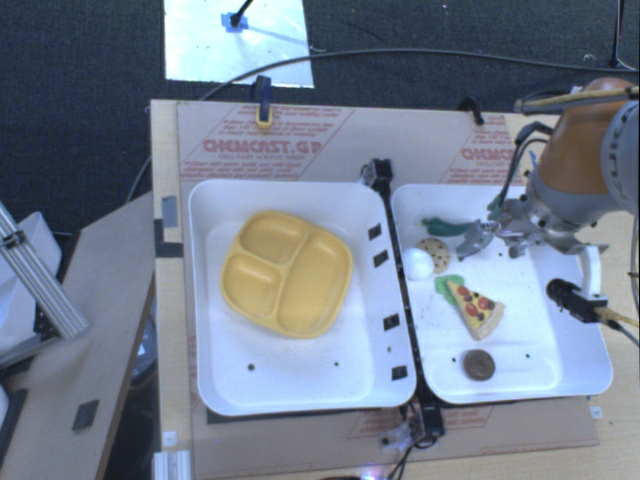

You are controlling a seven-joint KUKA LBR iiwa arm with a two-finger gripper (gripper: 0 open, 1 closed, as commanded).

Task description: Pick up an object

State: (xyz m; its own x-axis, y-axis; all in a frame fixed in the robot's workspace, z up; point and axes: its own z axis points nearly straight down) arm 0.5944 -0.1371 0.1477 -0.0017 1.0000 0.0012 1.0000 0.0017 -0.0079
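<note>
In the camera view I saw the end effector (497,236) low over the back part of the right bin (580,368), with the grey and orange arm (585,163) coming in from the right. I could not tell how far open it was, and I could not see anything held in it. A green toy (447,227) lay just beside it, on the side toward the left bin, and I thought that was the nearest thing to pick up. Its long side ran across the bin, pointing toward the end effector. A bit closer to the front lay a round cookie (432,251) with dark spots and a small white ball (418,263), touching or almost touching each other, right by the wall between the bins. A slice of toy pizza (472,306) lay in the middle of the bin, slanting with its wide crust toward the front right. A flat brown disc (479,365) sat near the front edge. They all looked like smooth hard plastic. In the left bin (230,378) a yellow plate (287,273) with three parts sat by itself. Both bins were on a cardboard sheet on the table (105,268).
</note>
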